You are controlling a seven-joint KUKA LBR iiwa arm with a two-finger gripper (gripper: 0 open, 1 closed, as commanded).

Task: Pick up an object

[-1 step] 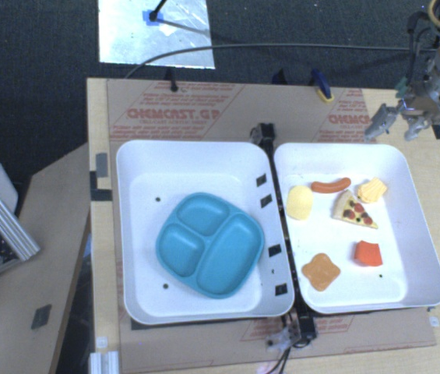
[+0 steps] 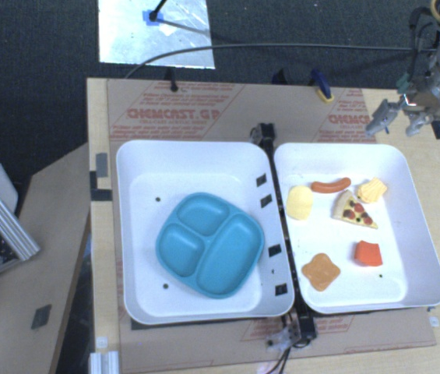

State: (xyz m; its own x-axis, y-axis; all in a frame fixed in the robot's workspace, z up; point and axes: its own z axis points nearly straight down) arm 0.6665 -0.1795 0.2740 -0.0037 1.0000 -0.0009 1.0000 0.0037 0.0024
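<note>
A: Dark carpet is surrounding the bench [image 2: 204, 104], and the gripper [image 2: 397, 118] is hanging over the bench's far right corner, its fingers spread with nothing between them.

B: Where are the objects lying?

A: All are sitting in the right bin [image 2: 422, 232], below and a little left of the gripper: sausage [image 2: 331, 185], pizza [image 2: 356, 211], a pale yellow lump [image 2: 300, 202], another yellow piece [image 2: 372, 189], a red block [image 2: 368, 253], an orange piece [image 2: 321, 271].

B: What is threatening the pick?

A: Probably crowding. Sausage, pizza and the yellow piece are lying nearly touching, so descending fingers could be landing on two or nudging one aside. The tray [image 2: 210, 244] is lying far left, in the other bin [image 2: 138, 209].
</note>
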